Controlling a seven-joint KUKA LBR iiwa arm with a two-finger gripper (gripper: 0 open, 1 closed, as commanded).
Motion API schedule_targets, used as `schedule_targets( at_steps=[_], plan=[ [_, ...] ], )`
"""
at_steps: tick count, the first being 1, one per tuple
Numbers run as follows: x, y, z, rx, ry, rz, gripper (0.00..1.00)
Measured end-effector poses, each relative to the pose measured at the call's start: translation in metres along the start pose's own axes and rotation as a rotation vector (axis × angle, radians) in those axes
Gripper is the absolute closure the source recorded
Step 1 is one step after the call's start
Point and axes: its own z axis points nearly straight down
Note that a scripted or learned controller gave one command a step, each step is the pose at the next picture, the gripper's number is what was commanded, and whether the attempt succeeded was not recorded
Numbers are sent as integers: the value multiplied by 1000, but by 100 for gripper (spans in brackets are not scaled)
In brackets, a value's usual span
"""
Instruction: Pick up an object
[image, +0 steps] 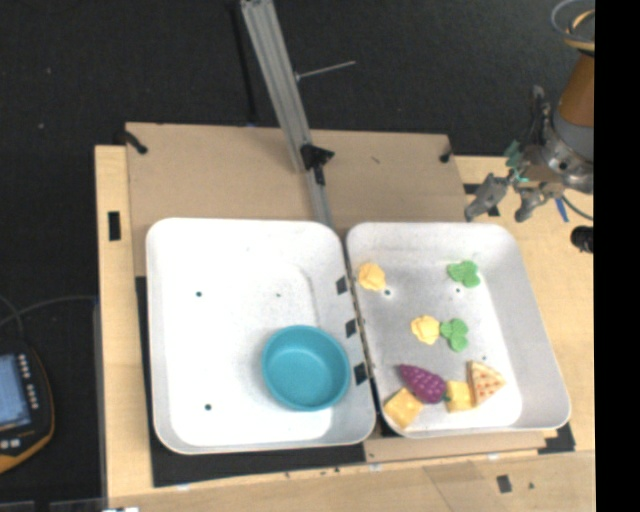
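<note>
Hovering at 2 o'clock, outside the right bin (535, 330), the claw (505, 203) hangs with fingers spread, holding nothing. Targets lie in that bin: green pieces (463, 272), yellow shells (372, 277), and at 5 o'clock a crowded purple grape bunch (422, 382) and pizza slice (485, 381). Risk: descending into that cluster, fingers straddle two pieces and slip.

Two white bins (180, 300), one blue bowl (305, 367), perhaps eight small toy foods (422, 382)
</note>
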Motion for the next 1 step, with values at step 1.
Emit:
schedule_targets(
  at_steps=[1],
  plan=[
    [0,0,0,1,-1,-1,0]
  ],
)
